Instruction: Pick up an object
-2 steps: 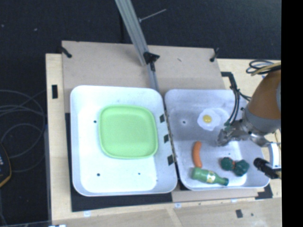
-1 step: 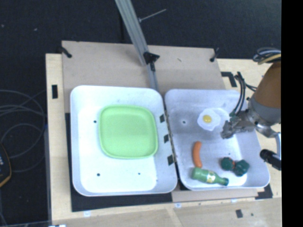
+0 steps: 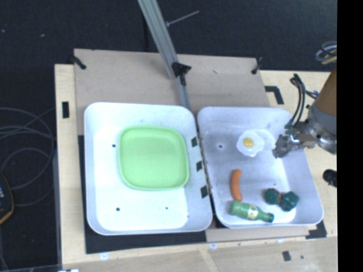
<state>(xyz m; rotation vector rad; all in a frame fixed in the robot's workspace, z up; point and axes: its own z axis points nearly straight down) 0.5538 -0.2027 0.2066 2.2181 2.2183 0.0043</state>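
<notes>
Where right bin [image 3: 295, 217] holds toys: fried egg [image 3: 249, 143], flat, glossy, near middle; orange sausage [image 3: 236, 185], slim, below it; green bottle [image 3: 250, 211], lying at front; dark green lumpy piece [image 3: 281, 199] beside. Left bin [image 3: 102, 208]: square pale-green plate [image 3: 153, 157], smooth. Arm enters right, gripper [image 3: 282, 147] low, just right of egg; cannot tell gripper state.

right bin [image 3: 227, 120] upper left bare; fried egg [image 3: 250, 143], sausage [image 3: 236, 185], bottle [image 3: 250, 211] crowd the rest.
</notes>
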